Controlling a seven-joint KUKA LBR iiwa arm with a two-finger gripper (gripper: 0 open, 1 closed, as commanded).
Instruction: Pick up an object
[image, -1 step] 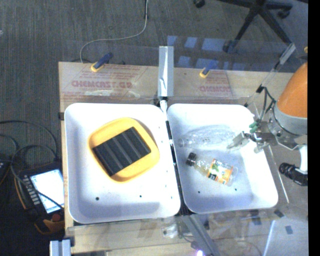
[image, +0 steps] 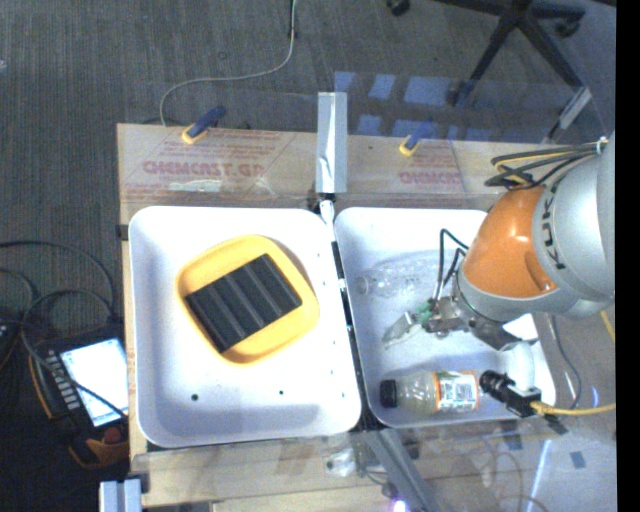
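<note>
My tool (image: 420, 322) hangs low in the right bin (image: 470, 222), a little right of the frame's centre, with my arm (image: 520, 250) coming in over it from the right edge. From this slant I cannot tell whether the tool is apart or together. I see nothing clamped in it, and I cannot say if its tip touches the bin floor. Two things lie within easy reach. A clear bottle (image: 398, 275), faint against the white, lies just above and left of the tool. A labelled bottle (image: 435, 390) lies on its side below it, along the bin's lower wall. The left bin (image: 160, 400) holds a yellow tray (image: 205, 275) with a black ribbed pad (image: 245, 298) on it, well apart from me, so I judge that the wrong one to chase now. I would take the labelled bottle: it looks firm and its outline is plain, while the clear one looks thin and may crumple or slip. To do it well I should line the tool across the bottle's width at the label, not along its length, and come straight down with room on both sides. The lower wall sits close beside it, so the side nearer that wall may catch or push the bottle away. A round body can also roll as I close.
</note>
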